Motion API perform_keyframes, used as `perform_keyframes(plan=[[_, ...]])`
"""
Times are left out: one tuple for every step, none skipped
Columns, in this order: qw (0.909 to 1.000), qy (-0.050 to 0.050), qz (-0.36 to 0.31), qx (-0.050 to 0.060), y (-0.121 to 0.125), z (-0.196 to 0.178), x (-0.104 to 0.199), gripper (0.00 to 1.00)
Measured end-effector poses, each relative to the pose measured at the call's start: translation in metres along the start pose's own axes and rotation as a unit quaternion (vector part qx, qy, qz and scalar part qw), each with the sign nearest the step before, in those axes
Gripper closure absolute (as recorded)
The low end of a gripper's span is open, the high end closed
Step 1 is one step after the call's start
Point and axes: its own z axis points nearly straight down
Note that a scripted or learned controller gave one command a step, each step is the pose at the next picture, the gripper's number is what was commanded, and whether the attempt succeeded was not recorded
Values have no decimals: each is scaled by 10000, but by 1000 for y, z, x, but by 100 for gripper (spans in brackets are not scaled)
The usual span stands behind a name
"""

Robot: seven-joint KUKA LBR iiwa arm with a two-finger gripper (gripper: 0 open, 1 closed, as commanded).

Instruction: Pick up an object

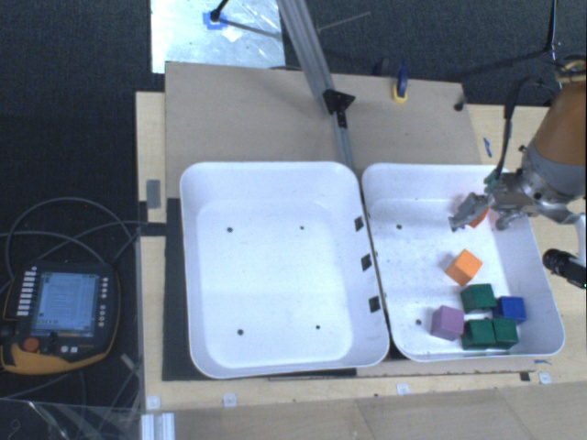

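My gripper point(470, 212) hangs over the upper right part of the right bin point(413, 246), reaching in from the right. A small reddish patch point(481, 217) shows right beside it; I cannot make out what it is. Below the gripper an orange cube point(464, 267) lies apart from it on the bin floor. Near the bin's front right corner sit a purple cube point(448, 323), a blue cube point(510, 309) and two green blocks point(477, 297) point(488, 335), close together.
The left bin point(266, 273) adjoins the right one along a shared middle rim. A slanted metal pole point(307, 35) stands behind the bins. A teach pendant point(60, 308) with cables lies far left, off the bench.
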Motion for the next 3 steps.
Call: perform_keyframes(plan=[[10000, 5, 5, 8, -4, 56, 9, 0], [10000, 1, 5, 2, -4, 106, 10, 0], [10000, -4, -5, -33, -2, 92, 9, 100]])
